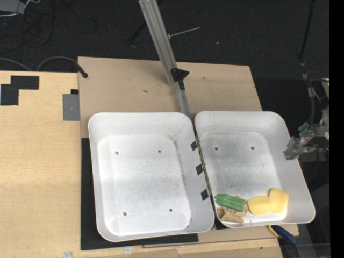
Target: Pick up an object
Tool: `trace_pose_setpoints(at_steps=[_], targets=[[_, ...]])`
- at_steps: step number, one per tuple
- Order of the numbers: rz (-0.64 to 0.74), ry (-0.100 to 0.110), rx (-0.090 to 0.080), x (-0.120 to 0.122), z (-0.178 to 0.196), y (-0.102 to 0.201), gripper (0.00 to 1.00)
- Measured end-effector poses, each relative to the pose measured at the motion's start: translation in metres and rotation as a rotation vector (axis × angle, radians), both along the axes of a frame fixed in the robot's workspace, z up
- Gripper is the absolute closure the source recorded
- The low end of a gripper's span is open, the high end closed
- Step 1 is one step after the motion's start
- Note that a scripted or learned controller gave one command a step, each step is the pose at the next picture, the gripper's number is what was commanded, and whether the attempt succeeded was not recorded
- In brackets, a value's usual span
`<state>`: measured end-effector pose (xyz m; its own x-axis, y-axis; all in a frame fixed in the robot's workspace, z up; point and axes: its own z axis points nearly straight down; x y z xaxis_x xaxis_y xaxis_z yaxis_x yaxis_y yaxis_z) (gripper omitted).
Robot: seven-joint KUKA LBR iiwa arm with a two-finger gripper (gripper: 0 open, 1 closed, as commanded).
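Observation:
In the right bin (242,128), three objects lie along the near wall: a green pod-shaped piece (231,201), a small tan lumpy piece (232,215) just below it, and a yellow rounded object (269,202) toward the near right corner. Part of the arm's end with the gripper (306,144) shows at the right edge, just outside the right bin's right rim and well away from the objects. Nothing shows between its fingers from here.
The left bin (142,173) sits beside the right one, joined by black clips along the shared wall. A slanted aluminium rail (161,42) rises behind the bins. Wooden bench surface lies to the left and back. A yellow-and-blue item (282,233) pokes out under the right bin's near edge.

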<state>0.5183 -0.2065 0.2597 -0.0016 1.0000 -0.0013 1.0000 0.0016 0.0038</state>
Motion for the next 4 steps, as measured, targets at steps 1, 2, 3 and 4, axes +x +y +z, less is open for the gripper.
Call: trace_pose_setpoints(at_steps=[1, 2, 3, 4], targets=[[0.0, 0.002, 0.001, 0.0, 0.031, -0.001, 1.0], [0.002, 0.007, 0.004, 0.002, 0.014, 0.048, 1.0], [0.002, 0.007, 0.004, 0.008, 0.011, 0.091, 1.0], [0.002, 0.009, 0.004, 0.005, 0.001, 0.141, 1.0]])
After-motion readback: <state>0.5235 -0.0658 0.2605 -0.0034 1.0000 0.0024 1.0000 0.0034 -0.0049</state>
